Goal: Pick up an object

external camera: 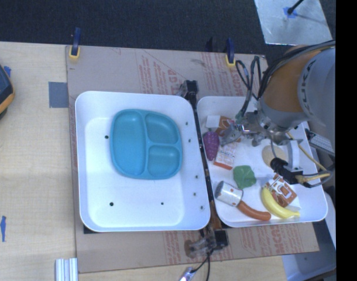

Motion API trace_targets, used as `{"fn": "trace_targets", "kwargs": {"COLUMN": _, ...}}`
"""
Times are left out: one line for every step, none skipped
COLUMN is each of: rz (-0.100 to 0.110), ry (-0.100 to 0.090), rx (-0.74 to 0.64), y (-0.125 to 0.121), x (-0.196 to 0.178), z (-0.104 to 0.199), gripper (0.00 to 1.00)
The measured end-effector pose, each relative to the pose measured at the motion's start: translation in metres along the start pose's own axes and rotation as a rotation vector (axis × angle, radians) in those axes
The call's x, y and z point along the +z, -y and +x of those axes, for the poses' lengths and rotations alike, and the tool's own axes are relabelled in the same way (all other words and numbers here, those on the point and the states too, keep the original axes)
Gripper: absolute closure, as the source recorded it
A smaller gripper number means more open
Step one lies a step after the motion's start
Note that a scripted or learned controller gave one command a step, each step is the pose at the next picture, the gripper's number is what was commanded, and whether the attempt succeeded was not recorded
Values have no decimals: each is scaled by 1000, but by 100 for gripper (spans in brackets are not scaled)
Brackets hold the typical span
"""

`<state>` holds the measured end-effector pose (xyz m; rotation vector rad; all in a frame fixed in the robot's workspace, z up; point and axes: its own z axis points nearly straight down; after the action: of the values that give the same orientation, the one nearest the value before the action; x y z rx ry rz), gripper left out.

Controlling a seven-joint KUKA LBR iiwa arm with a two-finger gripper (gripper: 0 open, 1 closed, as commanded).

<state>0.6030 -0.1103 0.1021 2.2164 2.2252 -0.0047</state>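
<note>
The grey arm's gripper (240, 127) is hovering at the right bin's (319, 212) upper left, its grasp impossible to tell, while a yellow plastic banana (276, 205) is lying at lower right

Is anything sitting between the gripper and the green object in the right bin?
Nothing visible does. The gripper sits above the right bin's upper part, and the green object lies just below it on bare white floor, apart from the silver can.
</note>
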Motion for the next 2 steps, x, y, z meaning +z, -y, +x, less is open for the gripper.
{"fn": "trace_targets", "kwargs": {"rz": 34, "ry": -3, "rx": -4, "y": -48, "x": 5, "z": -3, "gripper": 0}}
{"fn": "trace_targets", "kwargs": {"rz": 36, "ry": -4, "rx": -4, "y": -48, "x": 8, "z": -3, "gripper": 0}}
